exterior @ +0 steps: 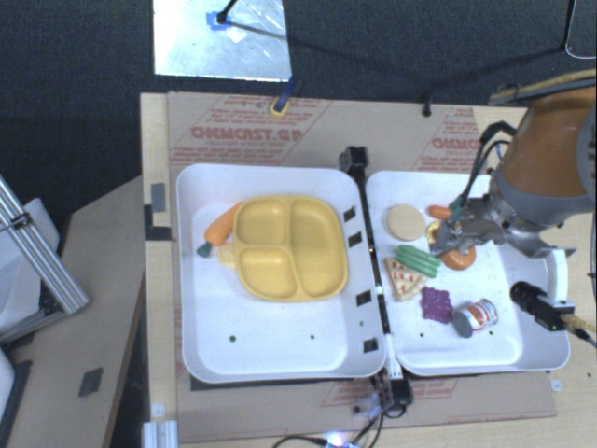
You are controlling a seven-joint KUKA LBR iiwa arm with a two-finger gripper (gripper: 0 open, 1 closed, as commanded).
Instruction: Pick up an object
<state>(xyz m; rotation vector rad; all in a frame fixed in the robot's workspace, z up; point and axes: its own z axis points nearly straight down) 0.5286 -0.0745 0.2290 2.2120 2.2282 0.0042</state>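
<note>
Where fingers [451,241] sit, aperture unclear; touching orange obj [460,257], green veg [416,259] adj.

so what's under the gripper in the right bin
An orange round object lies partly under the gripper, beside the green vegetable. The covered part can't be made out.

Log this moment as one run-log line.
end effector low in right bin | over orange piece | beside green pod | grasp unconfirmed

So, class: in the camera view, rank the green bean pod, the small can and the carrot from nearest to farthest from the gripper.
1. Green bean pod, right bin, just left of and below the gripper.
2. Small can, right bin's lower part.
3. Carrot, left bin, beside the yellow plate.
</note>
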